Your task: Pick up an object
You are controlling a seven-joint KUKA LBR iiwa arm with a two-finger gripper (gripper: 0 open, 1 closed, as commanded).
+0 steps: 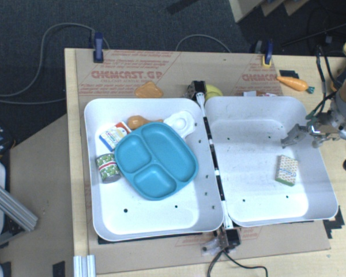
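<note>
A small patterned box (287, 170) lies in the right bin (259, 212), toward its right side. My gripper (300, 142) hangs over the right bin's far right part, just above and behind the box and apart from it. Its fingers stand spread, with nothing between them. The left bin (144, 218) holds a blue divided plate (155, 160). Beside it are a small green-labelled can (107, 168), a white and blue carton (114, 135), a brown-orange lump (137, 121) and a white cup-like piece (180, 122).
Behind the bins on the board lie an orange piece (149, 89), a yellow object (213, 91) and a toy carrot (293, 83). Blue clamps (97, 46) grip the board's far edge. The arm (337, 117) enters from the right.
</note>
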